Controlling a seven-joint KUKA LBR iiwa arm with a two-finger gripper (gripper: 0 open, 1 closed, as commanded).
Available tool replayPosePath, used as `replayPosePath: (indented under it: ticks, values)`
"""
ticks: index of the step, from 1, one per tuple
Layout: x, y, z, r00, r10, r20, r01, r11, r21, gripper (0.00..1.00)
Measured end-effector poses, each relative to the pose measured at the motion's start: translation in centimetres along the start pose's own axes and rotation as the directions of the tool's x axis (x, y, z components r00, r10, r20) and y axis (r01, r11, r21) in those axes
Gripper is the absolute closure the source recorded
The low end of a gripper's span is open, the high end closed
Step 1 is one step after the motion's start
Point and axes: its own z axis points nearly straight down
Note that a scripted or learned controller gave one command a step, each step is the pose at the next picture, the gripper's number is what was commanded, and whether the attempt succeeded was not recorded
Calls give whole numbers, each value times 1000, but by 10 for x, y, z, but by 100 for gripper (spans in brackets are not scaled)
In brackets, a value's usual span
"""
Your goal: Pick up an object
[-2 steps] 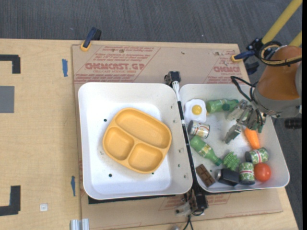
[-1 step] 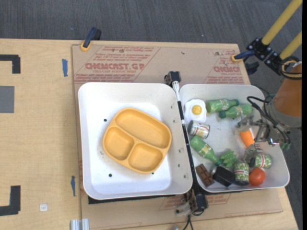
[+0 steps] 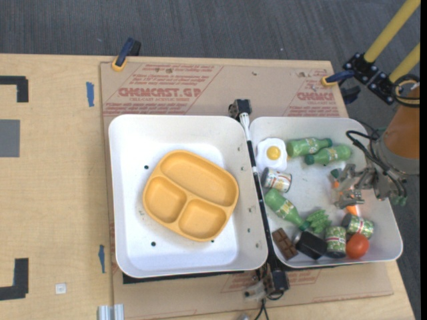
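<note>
Gripper low over right bin, finger state unclear amid clutter. Nearest it, a carrot just below, long axis too hidden to judge. Left bin holds yellow divided tray; right bin holds green bottles, fried egg, tomato

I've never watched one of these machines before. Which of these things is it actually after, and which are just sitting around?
For the job:
gripper
fried egg
green bottles
small can
tomato
chocolate bar

Just lying about:
yellow divided tray
left bin
blue clamp
cardboard sheet
</note>
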Motion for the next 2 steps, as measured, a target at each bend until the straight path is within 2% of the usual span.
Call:
replayPosePath:
  ticks: [1,2]
  values:
    - [0,0,0,1000,0,0,0,1000,-1,0]
    - [25,47,7,984,-176,19,176,984,13,0]
